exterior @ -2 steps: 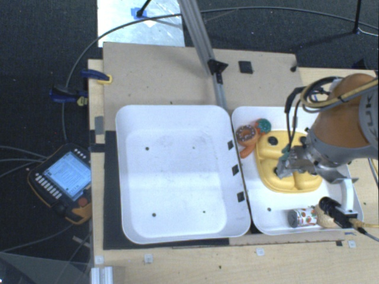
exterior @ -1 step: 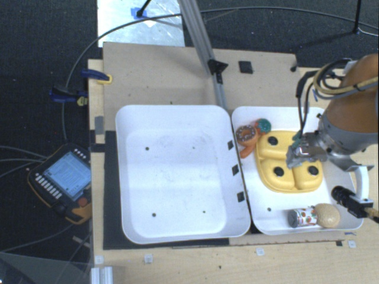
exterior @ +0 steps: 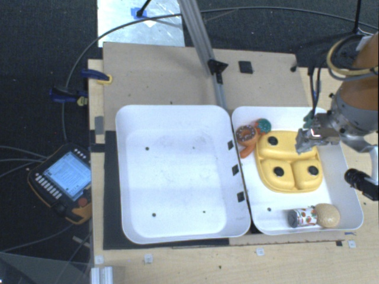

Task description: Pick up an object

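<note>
The right bin (exterior: 353, 209) holds a big yellow block (exterior: 288, 161) with three dark holes. At its upper left lie a brown doughnut-like ring (exterior: 245, 134), an orange piece (exterior: 247, 147) and a small teal ball (exterior: 263, 125). Near the front wall lie a small can (exterior: 301, 218) with a red-and-white label and a tan ball (exterior: 327, 215). My gripper (exterior: 309, 137) hangs low over the yellow block's upper right corner, close to its top face. Nothing shows between the fingers.
The left bin (exterior: 125, 158) sits beside the right one, with black clips along the shared wall. A slanted grey pole (exterior: 198, 31) crosses the back of the bench. A teach pendant (exterior: 62, 179) lies on the floor at left, among cables.
</note>
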Robot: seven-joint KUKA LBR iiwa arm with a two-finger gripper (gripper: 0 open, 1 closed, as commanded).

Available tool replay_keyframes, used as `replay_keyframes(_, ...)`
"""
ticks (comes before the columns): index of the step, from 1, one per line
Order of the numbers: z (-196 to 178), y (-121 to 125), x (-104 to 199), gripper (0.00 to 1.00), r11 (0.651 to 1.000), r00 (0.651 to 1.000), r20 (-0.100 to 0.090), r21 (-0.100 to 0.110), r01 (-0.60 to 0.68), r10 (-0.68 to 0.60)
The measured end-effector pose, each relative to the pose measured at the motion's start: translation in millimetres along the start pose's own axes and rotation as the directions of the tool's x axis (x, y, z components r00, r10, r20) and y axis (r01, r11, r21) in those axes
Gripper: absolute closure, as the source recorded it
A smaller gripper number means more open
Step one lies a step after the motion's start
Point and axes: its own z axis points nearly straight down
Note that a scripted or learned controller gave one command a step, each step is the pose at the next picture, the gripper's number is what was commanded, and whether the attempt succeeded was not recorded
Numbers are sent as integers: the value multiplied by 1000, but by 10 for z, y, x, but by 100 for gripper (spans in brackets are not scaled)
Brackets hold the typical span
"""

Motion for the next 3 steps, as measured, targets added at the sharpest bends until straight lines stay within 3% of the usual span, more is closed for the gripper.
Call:
replay_keyframes(1,-81,10,-1,100,1000,1000,-1,5,0,0)
replay_keyframes(3,213,250,1201,100,1000,1000,-4,7,5,-5)
